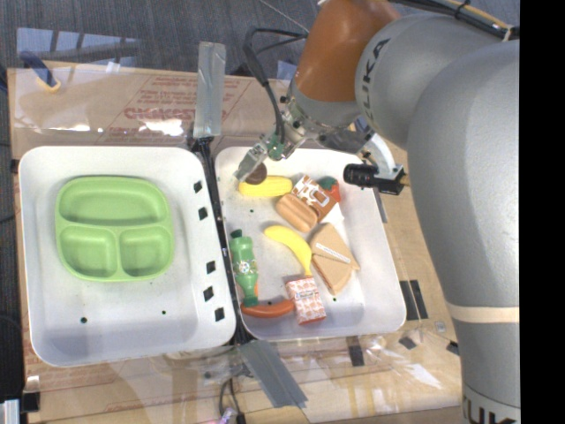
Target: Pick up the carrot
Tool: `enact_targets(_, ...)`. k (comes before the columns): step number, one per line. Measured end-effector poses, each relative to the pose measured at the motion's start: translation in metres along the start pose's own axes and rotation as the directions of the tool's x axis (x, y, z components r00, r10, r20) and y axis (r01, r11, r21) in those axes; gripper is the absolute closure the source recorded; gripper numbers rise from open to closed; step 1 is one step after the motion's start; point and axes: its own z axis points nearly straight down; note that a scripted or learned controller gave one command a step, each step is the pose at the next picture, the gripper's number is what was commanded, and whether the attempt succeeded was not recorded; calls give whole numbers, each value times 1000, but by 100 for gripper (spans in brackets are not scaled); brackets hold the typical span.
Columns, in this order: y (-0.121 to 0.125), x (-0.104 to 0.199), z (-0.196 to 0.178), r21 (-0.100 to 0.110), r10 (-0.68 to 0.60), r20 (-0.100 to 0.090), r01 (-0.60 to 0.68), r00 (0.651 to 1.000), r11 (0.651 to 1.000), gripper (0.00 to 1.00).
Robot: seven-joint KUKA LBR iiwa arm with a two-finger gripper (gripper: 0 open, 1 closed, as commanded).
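The bench (106,104) is covered with taped cardboard and carries two white bins. The left bin (35,263) holds a green divided plate (113,228). The right bin (375,272) is crowded with toy food. The big grey arm (441,104) reaches over that bin's far edge.

The main risk, as I judge it, is grabbing the wrong thing. What I take to be the carrot (327,193) is an orange piece with a dark green end near the right bin's far right corner. It is partly covered by a small carton (306,189) and pressed against a hot dog (298,211). I cannot be sure of that reading, because a long orange-red piece (267,308) lies along the bin's near edge beside a green bottle (244,268) and could be mistaken for it. With the carrot wedged in like this, a closing grip may catch the carton or the bun instead. It could also just push the pile toward the right wall.

The gripper (253,163) hangs over the right bin's far left corner, apart from the carrot. It is right above a small brown piece (256,177) at the end of a banana (267,186). Whether it touches either one, I cannot tell. Nor can I tell whether it is spread or closed, and nothing is visibly held in it.
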Motion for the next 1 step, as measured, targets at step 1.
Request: enact_targets(1, 27, 63, -45, 5, -141, -5, 141, 990, 990, 100)
